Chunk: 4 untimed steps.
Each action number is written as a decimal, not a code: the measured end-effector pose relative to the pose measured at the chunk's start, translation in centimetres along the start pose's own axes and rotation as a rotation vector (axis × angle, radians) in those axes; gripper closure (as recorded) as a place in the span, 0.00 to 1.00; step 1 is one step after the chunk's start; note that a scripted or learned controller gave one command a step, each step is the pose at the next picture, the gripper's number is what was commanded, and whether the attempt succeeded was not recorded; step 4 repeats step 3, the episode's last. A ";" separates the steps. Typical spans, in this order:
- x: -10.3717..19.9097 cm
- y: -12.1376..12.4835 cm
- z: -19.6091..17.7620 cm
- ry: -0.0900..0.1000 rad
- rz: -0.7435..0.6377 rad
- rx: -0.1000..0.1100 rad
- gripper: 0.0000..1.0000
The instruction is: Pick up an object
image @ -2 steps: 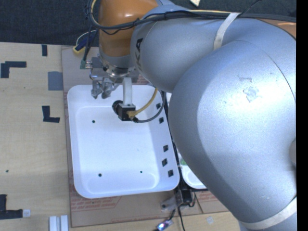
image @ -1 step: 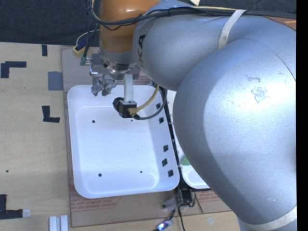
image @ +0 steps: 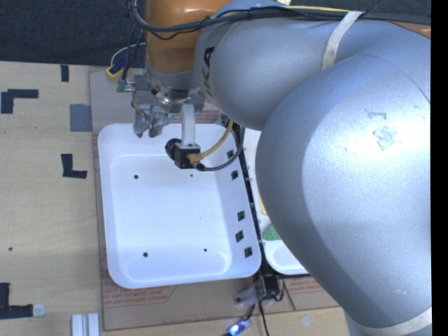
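Hovering at the far rim of the left bin (image: 168, 215), gripper (image: 151, 123): can't tell whether it's wide or closed from this angle. Only candidate object (image: 269, 232) is a green-yellow sliver in the right bin (image: 285, 259), against its left wall, mostly hidden under the arm. Shape unreadable. Guessing light and small; grip point can't be chosen until more is exposed

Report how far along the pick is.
Done: the arm has reached in over the bins, and the gripper sits at the far rim of the left bin. In hand: no object is seen between its fingers. Left: the whole grasp and lift. The left bin's visible floor shows only small dark dots; the right bin is mostly hidden by the arm, so a target can't be confirmed.
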<state>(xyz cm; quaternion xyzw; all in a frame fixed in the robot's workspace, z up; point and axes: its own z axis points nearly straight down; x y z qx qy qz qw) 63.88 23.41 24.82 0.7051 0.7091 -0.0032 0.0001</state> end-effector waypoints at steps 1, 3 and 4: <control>0.0 0.0 -0.9 -0.001 -0.002 0.001 1.00; 0.1 -0.1 -2.8 -0.004 -0.004 0.004 1.00; 0.1 -0.1 -2.8 -0.004 -0.004 0.004 1.00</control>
